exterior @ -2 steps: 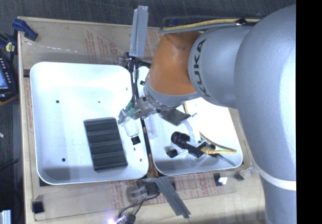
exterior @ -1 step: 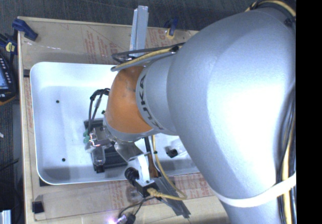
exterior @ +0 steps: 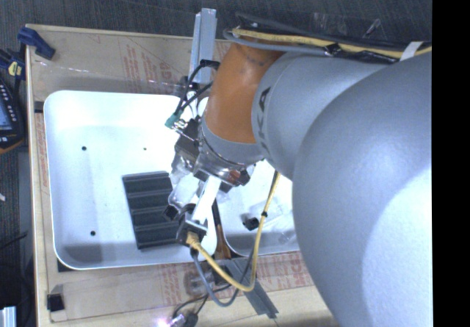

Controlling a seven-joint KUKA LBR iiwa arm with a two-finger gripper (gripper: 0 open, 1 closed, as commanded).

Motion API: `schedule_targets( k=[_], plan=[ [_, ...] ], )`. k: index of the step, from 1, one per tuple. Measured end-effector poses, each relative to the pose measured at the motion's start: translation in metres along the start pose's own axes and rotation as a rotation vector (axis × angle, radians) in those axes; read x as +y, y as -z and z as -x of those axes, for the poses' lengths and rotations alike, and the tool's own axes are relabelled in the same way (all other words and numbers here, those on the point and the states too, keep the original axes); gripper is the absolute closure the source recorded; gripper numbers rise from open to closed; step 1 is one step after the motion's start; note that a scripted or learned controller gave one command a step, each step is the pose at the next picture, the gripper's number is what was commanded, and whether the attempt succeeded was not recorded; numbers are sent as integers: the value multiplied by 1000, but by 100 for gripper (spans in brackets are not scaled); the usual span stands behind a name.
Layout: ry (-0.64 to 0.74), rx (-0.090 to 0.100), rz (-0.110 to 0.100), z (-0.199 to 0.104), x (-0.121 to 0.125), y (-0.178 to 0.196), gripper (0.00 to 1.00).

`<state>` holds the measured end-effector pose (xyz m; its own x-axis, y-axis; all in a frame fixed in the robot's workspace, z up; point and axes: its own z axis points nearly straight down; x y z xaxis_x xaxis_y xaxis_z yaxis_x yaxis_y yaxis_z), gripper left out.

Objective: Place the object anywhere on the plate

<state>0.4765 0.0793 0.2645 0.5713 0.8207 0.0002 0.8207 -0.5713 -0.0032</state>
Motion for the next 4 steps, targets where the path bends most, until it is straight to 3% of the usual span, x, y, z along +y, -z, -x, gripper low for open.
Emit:
schedule_targets(
  k=[1, 2, 3, 4],
  plan=[
    [-260, -4, -2, -97, -27, -12, 100],
    [-473, -5, 4, -74, -1, 1, 100],
    [-345, -2, -2, -20, -15, 43, 100],
    [-345, -3, -3, -20, -15, 43, 0]
  ],
)
